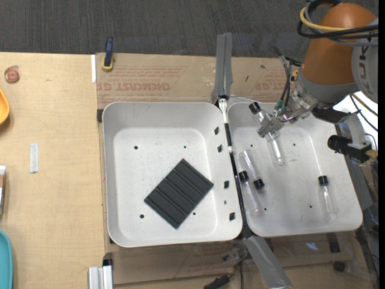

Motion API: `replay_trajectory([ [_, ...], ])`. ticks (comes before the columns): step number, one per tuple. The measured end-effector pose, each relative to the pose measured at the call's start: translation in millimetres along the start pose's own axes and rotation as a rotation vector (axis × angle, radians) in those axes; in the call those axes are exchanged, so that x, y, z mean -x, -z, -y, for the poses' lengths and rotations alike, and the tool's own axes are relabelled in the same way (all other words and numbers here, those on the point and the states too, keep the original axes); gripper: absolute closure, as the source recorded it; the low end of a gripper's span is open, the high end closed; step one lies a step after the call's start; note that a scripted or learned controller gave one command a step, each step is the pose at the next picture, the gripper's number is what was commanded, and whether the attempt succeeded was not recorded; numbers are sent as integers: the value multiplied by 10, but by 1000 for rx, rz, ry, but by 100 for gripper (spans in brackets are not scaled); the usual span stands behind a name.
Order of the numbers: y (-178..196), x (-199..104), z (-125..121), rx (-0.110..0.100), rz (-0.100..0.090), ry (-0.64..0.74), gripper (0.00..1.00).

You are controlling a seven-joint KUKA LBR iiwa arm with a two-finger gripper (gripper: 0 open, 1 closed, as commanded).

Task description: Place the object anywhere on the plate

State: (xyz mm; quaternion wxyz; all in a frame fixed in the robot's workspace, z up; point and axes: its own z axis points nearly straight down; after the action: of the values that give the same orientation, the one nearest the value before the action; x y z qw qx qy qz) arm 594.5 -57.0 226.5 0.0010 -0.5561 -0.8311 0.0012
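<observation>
A dark ribbed rectangular plate (179,193) lies tilted on the floor of the left bin (114,161). Several clear vials with black caps lie in the right bin (349,215): one (246,161) near the left wall, one (256,198) below it, and one (327,196) at the lower right. My gripper (269,127) hangs over the upper middle of the right bin. Another clear vial (276,151) reaches from just under its tip toward the front. Whether the gripper touches that vial I cannot tell.
A black-capped piece (255,108) lies near the right bin's back wall, just left of the gripper. A metal divider (223,71) runs between the bins at the back. Cables and a black fitting (343,143) hang at the bin's right edge.
</observation>
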Motion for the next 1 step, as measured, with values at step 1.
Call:
replay_trajectory([
  [1,-362,-510,-345,-1,0,-28,100],
])
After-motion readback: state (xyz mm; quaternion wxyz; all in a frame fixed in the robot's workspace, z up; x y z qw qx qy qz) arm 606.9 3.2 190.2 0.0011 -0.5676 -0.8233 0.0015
